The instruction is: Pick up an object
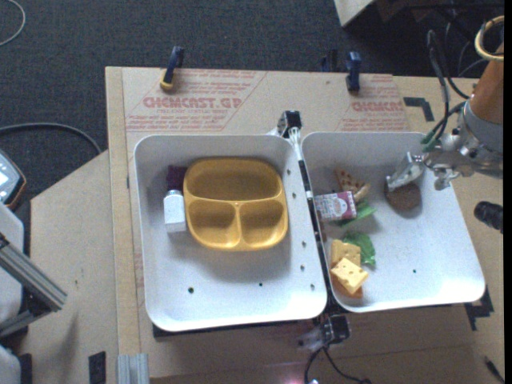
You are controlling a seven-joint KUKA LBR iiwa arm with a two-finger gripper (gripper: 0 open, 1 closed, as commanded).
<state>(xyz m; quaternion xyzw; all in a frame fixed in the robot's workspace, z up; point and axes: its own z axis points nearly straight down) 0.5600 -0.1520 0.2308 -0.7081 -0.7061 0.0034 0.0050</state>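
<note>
Camera view: metal two-finger gripper (pixel 402 178) over round brown object (pixel 405 198) in right white bin (pixel 448 286), toward table's far right corner. Cannot tell gripper state. Yellow divided plastic tray (pixel 235 203) in left white bin (pixel 224 298).

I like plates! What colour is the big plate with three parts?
The divided plate is yellow-orange, plain in the camera view, in the left bin.

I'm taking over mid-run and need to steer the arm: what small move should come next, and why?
Probably lower the gripper straight down a little. It sits in the right bin right over the brown round object, which lies apart from the pile of toy food along the bin's left wall, so a short descent looks likeliest to bring the brown piece within grasp.
</note>
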